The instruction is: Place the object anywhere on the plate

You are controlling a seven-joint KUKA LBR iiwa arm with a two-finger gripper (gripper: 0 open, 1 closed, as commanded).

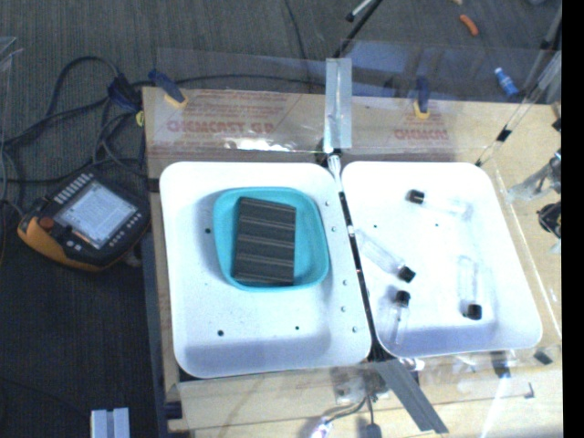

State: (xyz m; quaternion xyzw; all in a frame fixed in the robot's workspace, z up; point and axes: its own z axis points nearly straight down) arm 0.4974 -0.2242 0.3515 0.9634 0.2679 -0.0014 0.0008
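A teal square plate [224,237] lies in the left white bin [196,322], toward its far half. A dark grey ridged block [265,241] rests flat on the plate, covering most of its middle and lying apart from the rim on all sides. Nothing is touching the block.
The right white bin [438,331] holds several clear vials with black caps: one at the back [429,200], one near the left wall [388,259], one at the front [398,301], one at the right [468,290]. A handheld controller [87,222] lies on the floor to the left.
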